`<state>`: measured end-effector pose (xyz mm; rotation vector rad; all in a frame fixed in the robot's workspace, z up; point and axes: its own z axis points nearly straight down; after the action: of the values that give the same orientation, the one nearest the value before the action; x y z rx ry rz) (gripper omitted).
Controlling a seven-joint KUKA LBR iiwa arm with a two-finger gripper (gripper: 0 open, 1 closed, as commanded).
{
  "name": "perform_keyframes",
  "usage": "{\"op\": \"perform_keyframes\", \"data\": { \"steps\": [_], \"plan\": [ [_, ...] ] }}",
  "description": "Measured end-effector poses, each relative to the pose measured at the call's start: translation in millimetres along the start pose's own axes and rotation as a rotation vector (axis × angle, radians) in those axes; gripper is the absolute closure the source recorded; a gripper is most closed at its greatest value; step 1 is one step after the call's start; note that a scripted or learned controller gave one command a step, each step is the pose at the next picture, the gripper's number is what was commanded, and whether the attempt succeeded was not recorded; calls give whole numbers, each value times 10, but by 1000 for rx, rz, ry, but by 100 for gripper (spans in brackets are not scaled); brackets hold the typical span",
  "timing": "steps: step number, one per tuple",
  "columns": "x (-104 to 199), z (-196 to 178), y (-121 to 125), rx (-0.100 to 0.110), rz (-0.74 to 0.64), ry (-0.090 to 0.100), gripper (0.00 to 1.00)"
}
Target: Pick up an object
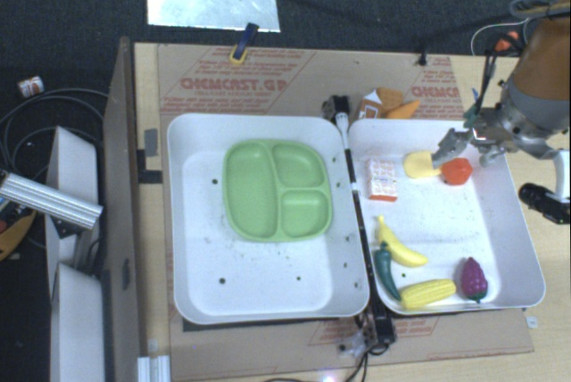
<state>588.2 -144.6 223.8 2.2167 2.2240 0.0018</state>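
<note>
My gripper [466, 152] hangs over the back of the right bin [500, 233], its fingers spread apart. A red tomato [457, 172] lies just below and between them, not gripped. A pale yellow lemon [418, 164] rests right beside the left finger [445, 145]. Further left lies a small white and red carton [382, 179]. Near the front of this bin are a banana [401, 248], a green pepper [385, 269], a corn cob [428, 292] and a purple eggplant [473, 278].
The left bin [201, 220] holds a green divided plate [277, 191]. An orange carrot [403, 110] and a small orange and white item [371, 106] lie on the cardboard behind the right bin. A black clip [338, 109] sits where the bins meet.
</note>
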Motion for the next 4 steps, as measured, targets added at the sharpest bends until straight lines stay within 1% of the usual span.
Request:
{"op": "perform_keyframes", "data": {
  "steps": [1,2,3,4],
  "plan": [
    [-489,596,599,-2,3,-3,0],
    [-442,1420,817,-3,-3,-1,0],
    [-447,1252,835,-10,-5,-3,100],
    [-444,1258,833,-9,-7,-3,0]
  ]
}}
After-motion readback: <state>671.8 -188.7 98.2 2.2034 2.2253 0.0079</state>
